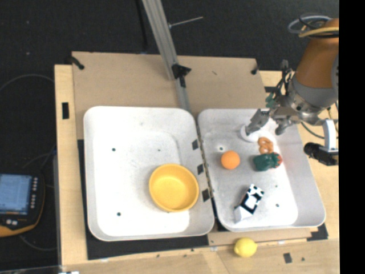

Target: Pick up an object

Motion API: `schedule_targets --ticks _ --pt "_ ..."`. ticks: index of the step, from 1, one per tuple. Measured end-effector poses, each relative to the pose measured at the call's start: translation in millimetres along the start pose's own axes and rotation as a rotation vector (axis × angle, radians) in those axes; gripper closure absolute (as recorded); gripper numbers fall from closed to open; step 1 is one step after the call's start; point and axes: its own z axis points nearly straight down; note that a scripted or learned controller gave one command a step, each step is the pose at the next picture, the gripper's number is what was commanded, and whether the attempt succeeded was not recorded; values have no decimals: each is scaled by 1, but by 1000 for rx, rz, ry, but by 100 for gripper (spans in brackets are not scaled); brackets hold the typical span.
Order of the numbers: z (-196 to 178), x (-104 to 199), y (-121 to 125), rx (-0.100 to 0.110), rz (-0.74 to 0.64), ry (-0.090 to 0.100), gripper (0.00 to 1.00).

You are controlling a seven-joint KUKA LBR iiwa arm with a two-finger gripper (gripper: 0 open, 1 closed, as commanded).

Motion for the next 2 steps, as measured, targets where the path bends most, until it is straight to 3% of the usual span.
schedule_targets --ticks 2 --pt "120 -2 10 1 2 0 0"
